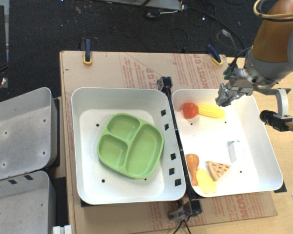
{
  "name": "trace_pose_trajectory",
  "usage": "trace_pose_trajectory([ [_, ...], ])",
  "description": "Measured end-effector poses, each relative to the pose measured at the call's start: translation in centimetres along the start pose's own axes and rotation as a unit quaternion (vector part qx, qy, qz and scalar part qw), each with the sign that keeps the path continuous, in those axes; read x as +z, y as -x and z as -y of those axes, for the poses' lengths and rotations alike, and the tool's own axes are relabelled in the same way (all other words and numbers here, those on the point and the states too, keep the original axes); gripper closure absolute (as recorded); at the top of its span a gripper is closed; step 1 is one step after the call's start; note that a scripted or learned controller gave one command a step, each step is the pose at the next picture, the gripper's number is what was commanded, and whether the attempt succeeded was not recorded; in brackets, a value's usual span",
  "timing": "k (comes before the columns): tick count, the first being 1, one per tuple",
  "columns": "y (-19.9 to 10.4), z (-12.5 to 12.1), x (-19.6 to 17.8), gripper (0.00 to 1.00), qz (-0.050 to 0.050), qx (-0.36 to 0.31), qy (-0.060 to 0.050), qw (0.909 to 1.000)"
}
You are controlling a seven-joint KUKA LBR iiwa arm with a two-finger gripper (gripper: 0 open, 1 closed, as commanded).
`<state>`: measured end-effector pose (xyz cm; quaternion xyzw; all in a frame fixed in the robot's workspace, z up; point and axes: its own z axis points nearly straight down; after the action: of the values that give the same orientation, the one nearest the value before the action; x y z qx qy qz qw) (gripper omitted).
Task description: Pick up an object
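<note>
We see the gripper (223,100) low over the far end of the right bin (263,145), just beside the yellow corn cob (211,111), and we cannot tell its state from this slanted view. The corn lies just below and to its left, touching a red tomato (189,110) at its far end (both round and likely to roll). We judge the main risk is a glancing descent: the gripper could clip the cob's end, nudging it away and closing on nothing.
</note>
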<state>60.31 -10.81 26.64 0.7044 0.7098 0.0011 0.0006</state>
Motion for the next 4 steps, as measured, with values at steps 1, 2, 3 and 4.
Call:
trace_pose_trajectory([
  [1, -4.6, -0.6, 1.6, 1.0, 0.0, 0.0, -0.002, 1.0],
  [2, -8.9, -2.1, 2.5, 1.0, 0.0, 0.0, -0.001, 1.0],
  [3, -14.3, -2.8, 1.9, 1.0, -0.001, 0.0, 0.0, 1.0],
  [4, -19.7, -3.9, 2.0, 1.0, 0.0, 0.0, 0.0, 1.0],
])
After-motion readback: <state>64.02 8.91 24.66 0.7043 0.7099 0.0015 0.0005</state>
